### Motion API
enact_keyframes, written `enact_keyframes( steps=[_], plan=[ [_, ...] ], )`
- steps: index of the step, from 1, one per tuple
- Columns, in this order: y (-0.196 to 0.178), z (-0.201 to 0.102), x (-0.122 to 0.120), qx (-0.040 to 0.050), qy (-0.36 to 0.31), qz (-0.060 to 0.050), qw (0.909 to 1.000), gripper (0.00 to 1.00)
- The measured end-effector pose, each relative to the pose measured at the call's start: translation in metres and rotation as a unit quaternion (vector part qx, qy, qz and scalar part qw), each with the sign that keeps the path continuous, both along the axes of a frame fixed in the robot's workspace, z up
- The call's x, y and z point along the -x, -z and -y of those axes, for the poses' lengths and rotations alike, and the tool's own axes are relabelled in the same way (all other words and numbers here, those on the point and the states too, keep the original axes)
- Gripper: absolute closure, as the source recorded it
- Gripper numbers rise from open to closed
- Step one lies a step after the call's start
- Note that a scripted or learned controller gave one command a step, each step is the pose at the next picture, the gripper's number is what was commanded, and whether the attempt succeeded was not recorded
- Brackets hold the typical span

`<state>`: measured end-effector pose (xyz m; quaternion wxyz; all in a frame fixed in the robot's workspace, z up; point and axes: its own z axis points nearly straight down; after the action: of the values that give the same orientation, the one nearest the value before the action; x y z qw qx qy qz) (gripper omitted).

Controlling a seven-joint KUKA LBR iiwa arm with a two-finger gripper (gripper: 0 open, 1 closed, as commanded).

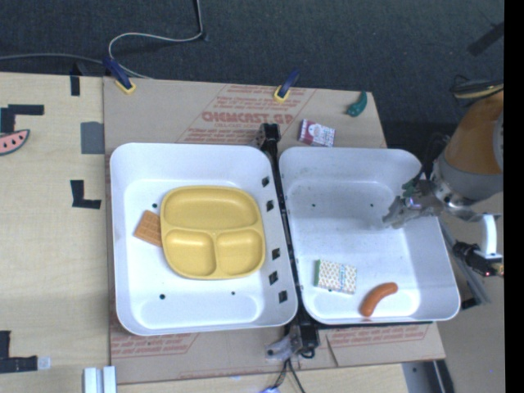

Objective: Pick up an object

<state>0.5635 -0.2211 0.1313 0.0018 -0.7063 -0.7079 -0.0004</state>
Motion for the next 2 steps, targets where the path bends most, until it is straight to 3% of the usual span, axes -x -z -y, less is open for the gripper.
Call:
enact_keyframes(
  steps=[2],
  plan=[
    [-0.0186,-0.0009,-0.0005,-0.0005,-0.001,0.000,1.0000,1.00]
  ],
)
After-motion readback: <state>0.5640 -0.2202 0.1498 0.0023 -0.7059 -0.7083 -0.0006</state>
